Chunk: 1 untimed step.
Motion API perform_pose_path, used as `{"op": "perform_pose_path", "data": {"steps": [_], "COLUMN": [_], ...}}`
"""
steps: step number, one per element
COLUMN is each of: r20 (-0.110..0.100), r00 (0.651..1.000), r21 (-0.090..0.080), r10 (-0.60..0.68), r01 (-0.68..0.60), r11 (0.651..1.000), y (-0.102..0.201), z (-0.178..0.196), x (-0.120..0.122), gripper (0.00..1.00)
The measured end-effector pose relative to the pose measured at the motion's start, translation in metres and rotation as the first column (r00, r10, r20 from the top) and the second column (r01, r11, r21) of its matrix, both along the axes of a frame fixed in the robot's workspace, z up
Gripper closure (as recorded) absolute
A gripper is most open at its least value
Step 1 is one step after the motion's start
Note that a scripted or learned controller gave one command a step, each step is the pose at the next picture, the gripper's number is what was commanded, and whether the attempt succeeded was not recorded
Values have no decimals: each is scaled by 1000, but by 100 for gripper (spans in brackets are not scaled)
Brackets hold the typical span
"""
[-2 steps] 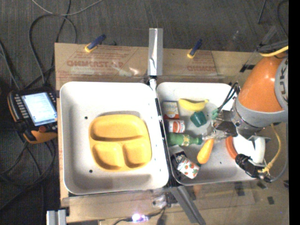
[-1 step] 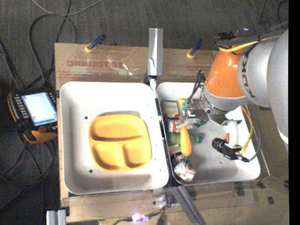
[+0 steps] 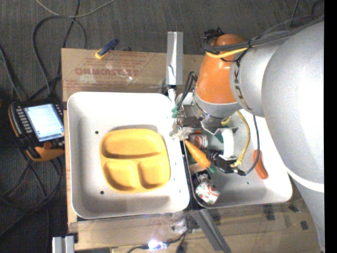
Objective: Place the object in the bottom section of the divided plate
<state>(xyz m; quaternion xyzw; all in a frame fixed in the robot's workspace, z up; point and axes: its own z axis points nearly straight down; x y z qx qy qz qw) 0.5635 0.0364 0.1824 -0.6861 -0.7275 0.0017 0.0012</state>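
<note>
A yellow divided plate [image 3: 136, 158] lies in the left white bin [image 3: 79, 115]. It has one wide section on its upper side and two smaller sections side by side on its lower side, all bare. My gripper [image 3: 206, 144] hangs low over the left part of the right bin [image 3: 274, 191], under the orange-banded wrist. An orange carrot with a green tip [image 3: 196, 153] lies slanted right at the gripper, close to the wall between the bins. Whether the carrot is held is hidden by the gripper body. A small red object [image 3: 199, 139] sits just above the carrot.
A white round object with red and green marks [image 3: 206, 192] rests in the right bin's lower left corner. An orange stick-shaped item [image 3: 260, 165] lies further right. A handheld screen [image 3: 39, 121] sits left of the bins, and cardboard [image 3: 113, 73] lies behind them.
</note>
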Motion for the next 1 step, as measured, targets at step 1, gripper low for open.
{"op": "perform_pose_path", "data": {"steps": [1], "r20": [1], "r00": [976], "r21": [0], "r10": [218], "r01": [-218], "r11": [976], "y": [55], "z": [26], "x": [-27], "gripper": [100]}}
